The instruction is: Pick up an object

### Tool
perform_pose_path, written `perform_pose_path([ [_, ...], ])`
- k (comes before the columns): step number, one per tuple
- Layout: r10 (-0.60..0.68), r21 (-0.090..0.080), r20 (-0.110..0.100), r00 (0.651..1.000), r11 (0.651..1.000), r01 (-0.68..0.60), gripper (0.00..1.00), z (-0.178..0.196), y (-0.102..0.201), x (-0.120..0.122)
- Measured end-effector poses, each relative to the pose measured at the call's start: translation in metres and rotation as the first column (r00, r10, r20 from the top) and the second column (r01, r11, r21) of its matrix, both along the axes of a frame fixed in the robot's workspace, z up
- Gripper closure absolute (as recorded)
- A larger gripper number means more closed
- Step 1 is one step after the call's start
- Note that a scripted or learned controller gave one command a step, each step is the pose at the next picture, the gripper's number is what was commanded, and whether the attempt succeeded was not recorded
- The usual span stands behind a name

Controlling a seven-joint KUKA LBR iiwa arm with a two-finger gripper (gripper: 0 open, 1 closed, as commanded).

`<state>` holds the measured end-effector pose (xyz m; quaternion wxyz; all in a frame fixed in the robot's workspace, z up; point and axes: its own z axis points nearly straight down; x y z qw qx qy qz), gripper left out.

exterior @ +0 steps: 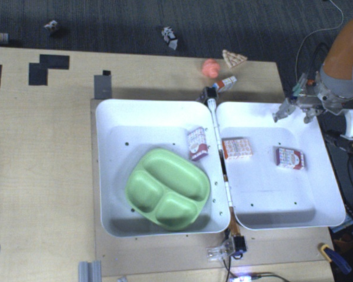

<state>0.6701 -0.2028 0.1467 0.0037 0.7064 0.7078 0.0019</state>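
Hovering over the right bin's (265, 213) far corner, the tool (293, 114) is spreading its fingers, grasping nothing, seemingly readying for the packets (290, 158) below.

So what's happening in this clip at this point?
A grey arm with an orange band reaches in from the right; its gripper sits open over the right bin's far right corner, holding nothing. That bin holds two small packets. The left bin holds a green divided tray and another packet.
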Motion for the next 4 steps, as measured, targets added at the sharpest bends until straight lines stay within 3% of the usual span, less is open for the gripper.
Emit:
perform_pose_path([
  [1,0.001,0.002,-0.003,1.0,1.0,-0.001,0.0,-0.061,0.034,-0.048],
  [2,0.0,0.0,0.0,1.0,1.0,0.0,0.0,0.017,-0.004,-0.017],
  [3,0.004,0.002,-0.003,1.0,1.0,-0.004,0.0,-0.061,0.007,-0.005],
  [4,0.003,0.006,-0.005,1.0,1.0,-0.003,0.0,-0.061,-0.001,-0.047],
])
